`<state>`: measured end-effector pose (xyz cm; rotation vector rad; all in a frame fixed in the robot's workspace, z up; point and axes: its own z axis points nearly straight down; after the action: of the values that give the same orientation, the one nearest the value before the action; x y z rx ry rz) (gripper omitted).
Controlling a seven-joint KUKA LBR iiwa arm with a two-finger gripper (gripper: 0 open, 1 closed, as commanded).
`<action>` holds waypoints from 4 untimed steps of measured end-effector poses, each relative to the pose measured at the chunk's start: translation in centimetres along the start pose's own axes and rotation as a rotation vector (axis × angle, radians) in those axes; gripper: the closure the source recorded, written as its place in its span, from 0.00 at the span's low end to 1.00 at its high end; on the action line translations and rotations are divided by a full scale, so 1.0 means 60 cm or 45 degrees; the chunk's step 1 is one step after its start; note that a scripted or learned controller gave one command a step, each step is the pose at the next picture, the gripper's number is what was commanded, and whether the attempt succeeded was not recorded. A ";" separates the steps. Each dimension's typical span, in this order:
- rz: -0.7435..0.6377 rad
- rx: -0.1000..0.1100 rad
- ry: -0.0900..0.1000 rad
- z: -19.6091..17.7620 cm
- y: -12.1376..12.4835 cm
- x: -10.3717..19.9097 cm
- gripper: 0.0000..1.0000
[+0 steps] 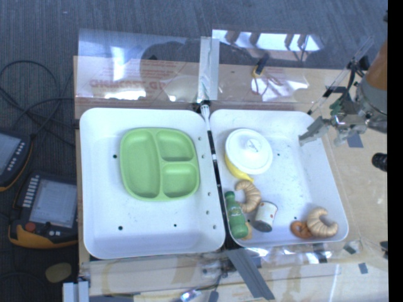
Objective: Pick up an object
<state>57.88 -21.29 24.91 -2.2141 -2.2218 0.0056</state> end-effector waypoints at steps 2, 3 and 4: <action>0.402 0.003 0.002 0.154 0.041 0.100 0.00; 0.222 -0.001 -0.007 0.206 0.115 0.174 0.00; -0.135 0.000 -0.005 0.114 0.151 0.276 0.00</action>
<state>66.85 -4.72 18.05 -2.0954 -2.3378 0.0093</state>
